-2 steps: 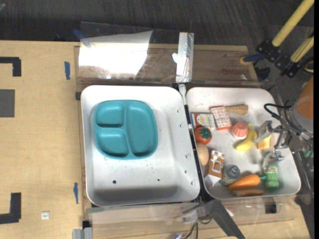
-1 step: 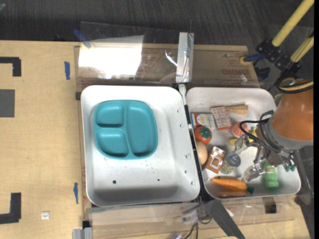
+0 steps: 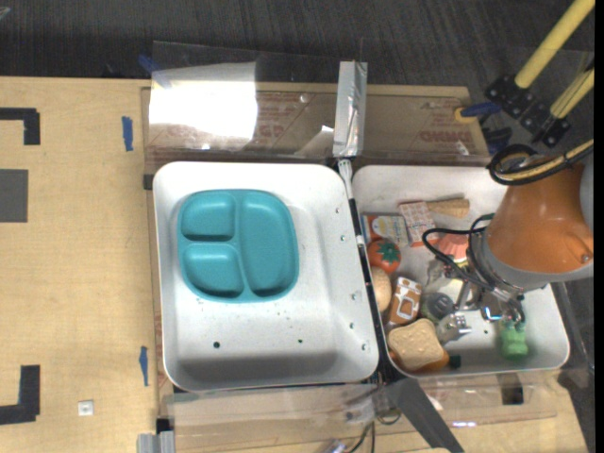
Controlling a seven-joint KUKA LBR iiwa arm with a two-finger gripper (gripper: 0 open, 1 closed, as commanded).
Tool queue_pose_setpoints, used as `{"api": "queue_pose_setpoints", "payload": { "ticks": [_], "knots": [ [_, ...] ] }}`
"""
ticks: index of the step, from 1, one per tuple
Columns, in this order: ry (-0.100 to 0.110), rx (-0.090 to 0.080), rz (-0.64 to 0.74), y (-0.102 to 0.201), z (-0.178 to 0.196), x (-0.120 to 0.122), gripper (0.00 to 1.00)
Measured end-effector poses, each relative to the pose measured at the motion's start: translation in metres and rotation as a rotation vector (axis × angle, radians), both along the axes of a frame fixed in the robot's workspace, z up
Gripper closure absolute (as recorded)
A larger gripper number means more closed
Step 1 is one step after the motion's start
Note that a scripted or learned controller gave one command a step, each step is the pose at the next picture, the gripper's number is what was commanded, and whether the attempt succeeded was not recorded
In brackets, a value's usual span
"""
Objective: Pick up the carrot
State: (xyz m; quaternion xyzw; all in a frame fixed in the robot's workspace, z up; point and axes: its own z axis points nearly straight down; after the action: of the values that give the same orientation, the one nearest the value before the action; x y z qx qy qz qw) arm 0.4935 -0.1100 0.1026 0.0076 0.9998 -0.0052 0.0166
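The carrot [image 3: 384,253], a short orange piece with a green top, lies at the left side of the right bin [image 3: 557,347], close to the divider wall. My gripper [image 3: 460,311] hangs low over the middle of that bin, below the arm's orange band [image 3: 543,225]. It sits to the right of the carrot and a little nearer the front, apart from it. The clutter beneath the gripper is partly hidden by the wrist and its cables.
A teal divided plate [image 3: 238,243] lies in the left bin [image 3: 264,347]. Around the gripper in the right bin lie a slice of bread [image 3: 417,344], a green block [image 3: 513,341], a tan rounded item [image 3: 380,291], a printed packet [image 3: 415,221] and a wooden stick [image 3: 442,206].
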Motion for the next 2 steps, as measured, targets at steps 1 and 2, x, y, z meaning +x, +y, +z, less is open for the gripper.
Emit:
{"api": "queue_pose_setpoints", "payload": {
  "ticks": [1,2],
  "knots": [
    [0.014,0.012,-0.170,-0.027,-0.009,0.120,0.00],
    [0.025,0.004,0.150,-0.100,-0.014,0.075,0.00]
  ]
}}
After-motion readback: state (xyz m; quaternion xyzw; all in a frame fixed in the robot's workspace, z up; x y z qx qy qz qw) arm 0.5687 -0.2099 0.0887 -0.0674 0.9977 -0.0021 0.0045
